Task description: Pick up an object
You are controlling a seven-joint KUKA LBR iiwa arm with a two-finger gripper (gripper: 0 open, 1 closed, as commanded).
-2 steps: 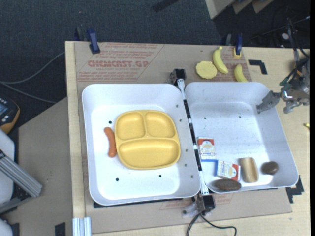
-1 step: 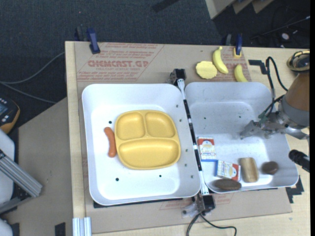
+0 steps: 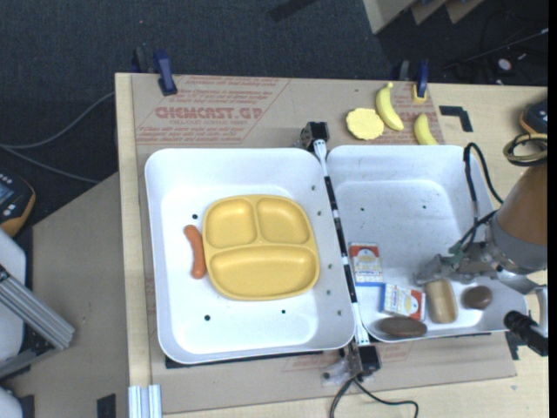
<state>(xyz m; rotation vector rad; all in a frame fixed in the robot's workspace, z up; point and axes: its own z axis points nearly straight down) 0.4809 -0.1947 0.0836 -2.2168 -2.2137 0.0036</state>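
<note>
While the gripper (image 3: 446,273) hovers just above a bread roll (image 3: 442,301) in the right bin (image 3: 392,177), its opening cannot be told.

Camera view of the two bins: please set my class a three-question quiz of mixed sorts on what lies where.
1. True or false: the yellow divided plate lies in the right bin.
2. Which touches the plate's left edge? A) hot dog B) small carton C) bread roll
3. Fill in: two bananas lie on the ____ beyond the bins.

Key: 1 false; 2 A; 3 bench
</note>
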